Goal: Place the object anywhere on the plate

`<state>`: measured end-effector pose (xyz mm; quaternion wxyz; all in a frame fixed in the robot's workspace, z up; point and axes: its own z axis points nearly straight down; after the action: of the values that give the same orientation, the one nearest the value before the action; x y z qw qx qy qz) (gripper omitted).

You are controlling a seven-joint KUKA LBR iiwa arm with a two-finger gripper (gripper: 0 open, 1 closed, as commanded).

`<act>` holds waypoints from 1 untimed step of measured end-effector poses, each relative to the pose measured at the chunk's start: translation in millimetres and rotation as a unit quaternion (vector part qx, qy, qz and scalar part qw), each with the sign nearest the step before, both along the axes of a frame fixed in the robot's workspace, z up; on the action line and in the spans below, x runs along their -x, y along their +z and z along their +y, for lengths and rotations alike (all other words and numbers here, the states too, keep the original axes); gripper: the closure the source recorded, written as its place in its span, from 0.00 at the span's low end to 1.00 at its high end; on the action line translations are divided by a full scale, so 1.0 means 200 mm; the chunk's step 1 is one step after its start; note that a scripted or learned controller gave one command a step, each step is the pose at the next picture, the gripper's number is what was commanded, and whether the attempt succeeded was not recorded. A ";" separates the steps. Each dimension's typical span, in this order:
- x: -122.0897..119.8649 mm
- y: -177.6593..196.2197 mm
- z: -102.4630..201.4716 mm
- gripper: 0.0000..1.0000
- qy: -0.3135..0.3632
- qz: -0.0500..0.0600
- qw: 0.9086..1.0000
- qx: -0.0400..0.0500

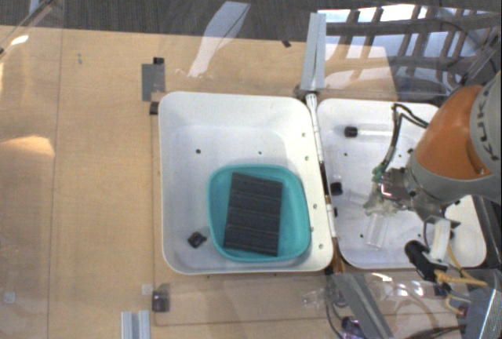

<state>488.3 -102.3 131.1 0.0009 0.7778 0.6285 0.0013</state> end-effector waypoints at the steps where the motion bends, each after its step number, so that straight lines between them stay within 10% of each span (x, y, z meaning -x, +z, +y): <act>1: 0.00 0.27 0.40 1.00 0.042 -0.002 0.999 0.000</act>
<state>489.0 -21.6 185.4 0.0020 0.7510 0.6603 0.0028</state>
